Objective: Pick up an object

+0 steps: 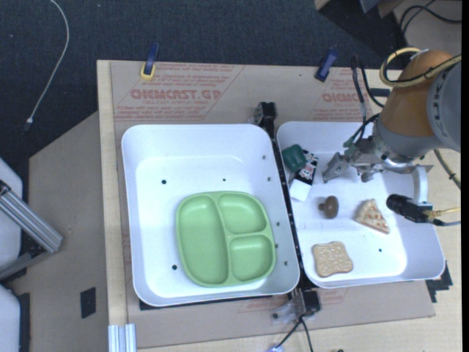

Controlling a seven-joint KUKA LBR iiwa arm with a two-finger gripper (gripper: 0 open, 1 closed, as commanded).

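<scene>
In the right bin (pixel 421 266) lay the candidates: a small brown lump (pixel 329 207), a pizza-slice toy (pixel 372 216), a toast-like piece (pixel 332 258), and a green-and-black item (pixel 299 160) at the left wall. The claw (pixel 350 164) hovered above the bin's upper part with nothing between its fingers; spread couldn't be told. Best bet: descend straight over the nearby lump, centred, clear of the wall. The left bin (pixel 139 196) held a green divided plate (pixel 224 237).
</scene>
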